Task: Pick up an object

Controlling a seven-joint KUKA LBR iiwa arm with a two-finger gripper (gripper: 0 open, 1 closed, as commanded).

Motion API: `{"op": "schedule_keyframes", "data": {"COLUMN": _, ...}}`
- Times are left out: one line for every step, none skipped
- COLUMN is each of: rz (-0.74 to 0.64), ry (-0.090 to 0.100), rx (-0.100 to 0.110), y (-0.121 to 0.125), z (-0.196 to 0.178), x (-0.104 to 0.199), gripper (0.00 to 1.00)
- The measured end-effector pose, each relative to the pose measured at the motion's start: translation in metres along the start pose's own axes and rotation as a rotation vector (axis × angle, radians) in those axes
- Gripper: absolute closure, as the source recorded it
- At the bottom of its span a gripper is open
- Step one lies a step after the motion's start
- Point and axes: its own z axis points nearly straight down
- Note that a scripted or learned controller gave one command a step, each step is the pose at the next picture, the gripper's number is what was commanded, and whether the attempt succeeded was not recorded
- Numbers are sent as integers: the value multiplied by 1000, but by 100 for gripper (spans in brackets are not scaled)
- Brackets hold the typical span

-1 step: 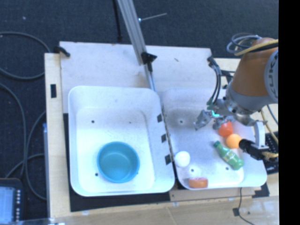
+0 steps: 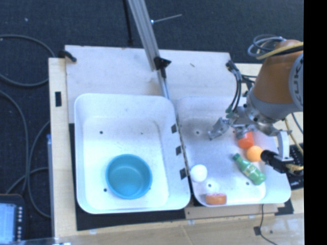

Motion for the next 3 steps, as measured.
{"op": "schedule_keyframes", "data": {"rz": 7, "ry": -5, "rx": 8, "y": -8, "z": 63, "x": -1, "gripper": 0}}
{"op": "schedule_keyframes", "data": {"rz": 8, "ry": -6, "rx": 2, "y": -8, "z": 109, "x": -3, "gripper": 0}}
{"op": "schedule_keyframes", "data": {"rz": 14, "ry": -1, "rx": -5, "y": -6, "z": 94, "x": -2, "gripper": 100}}
